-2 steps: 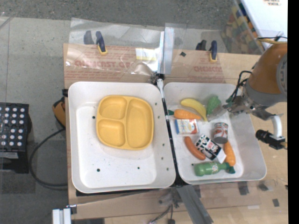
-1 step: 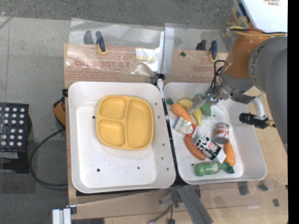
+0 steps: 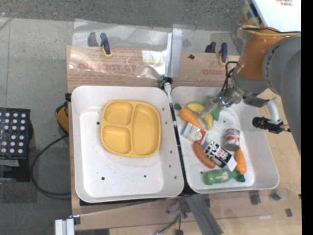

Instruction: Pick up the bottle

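Left bin (image 3: 88, 180): yellow tray (image 3: 131, 128). Right bin (image 3: 259, 151): mixed toy food. Gripper (image 3: 215, 105) low at the far end, over a banana (image 3: 195, 107); finger state impossible to tell. Green bottle (image 3: 218, 176) lying at the near edge, well apart, not yet picked up. Whole task left. No label writing legible.

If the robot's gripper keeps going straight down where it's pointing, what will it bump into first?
Probably the yellow banana and the green toy beside it at the top of the right bin; the gripper sits just above them. Depth is hard to judge. The green bottle lies far off, near the bin's front edge.
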`<state>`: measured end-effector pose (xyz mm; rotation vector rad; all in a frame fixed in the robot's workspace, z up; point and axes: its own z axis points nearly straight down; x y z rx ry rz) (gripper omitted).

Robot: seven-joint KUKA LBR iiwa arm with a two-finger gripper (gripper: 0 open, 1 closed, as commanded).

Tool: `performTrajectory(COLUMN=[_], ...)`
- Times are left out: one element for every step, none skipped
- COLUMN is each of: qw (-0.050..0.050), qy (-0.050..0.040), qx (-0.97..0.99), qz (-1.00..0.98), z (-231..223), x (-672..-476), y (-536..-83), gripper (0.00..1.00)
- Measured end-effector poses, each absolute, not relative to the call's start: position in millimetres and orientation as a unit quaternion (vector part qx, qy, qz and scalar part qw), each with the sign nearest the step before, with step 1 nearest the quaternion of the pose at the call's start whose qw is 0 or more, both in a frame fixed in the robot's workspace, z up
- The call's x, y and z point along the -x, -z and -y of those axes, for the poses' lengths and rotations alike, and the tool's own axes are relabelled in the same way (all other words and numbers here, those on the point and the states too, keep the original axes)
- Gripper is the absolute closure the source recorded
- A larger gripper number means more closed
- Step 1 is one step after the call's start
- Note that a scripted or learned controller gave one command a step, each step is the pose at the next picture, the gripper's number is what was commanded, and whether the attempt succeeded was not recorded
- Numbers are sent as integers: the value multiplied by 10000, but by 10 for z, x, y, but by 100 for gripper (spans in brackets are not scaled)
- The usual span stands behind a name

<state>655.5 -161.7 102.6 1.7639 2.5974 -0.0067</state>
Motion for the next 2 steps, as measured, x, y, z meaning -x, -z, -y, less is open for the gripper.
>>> performTrajectory(qw=[19, 11], qy=[3, 5], qx=[-6168, -6804], qz=[-7871, -7329], z=[947, 220], x=[-6568, -6552], y=[-2310, -2693], gripper=[100, 100])
